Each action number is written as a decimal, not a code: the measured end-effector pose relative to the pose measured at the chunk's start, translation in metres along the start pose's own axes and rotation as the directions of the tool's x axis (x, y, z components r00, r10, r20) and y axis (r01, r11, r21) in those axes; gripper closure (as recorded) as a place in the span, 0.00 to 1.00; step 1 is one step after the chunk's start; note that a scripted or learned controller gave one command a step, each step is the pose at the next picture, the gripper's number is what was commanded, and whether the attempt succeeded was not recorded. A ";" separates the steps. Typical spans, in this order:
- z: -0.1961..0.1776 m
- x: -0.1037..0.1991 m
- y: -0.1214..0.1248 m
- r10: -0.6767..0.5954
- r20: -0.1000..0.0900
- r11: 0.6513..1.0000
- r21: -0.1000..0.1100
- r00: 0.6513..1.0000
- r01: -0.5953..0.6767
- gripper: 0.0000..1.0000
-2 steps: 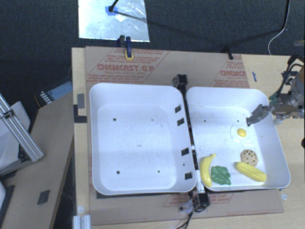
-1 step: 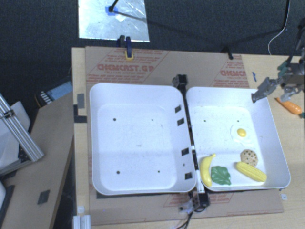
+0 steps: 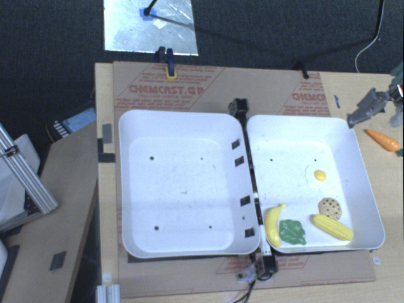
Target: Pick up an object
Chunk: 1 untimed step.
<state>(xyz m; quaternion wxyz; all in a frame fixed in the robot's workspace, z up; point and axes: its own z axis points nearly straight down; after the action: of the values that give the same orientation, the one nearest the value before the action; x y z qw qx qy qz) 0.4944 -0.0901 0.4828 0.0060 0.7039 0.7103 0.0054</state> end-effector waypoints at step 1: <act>-0.056 0.047 -0.006 0.000 -0.001 1.000 0.007 1.000 0.000 0.00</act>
<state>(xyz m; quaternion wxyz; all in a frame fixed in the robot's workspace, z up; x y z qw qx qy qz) 0.4865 -0.0435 0.5386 0.0031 0.7039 0.7102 0.0032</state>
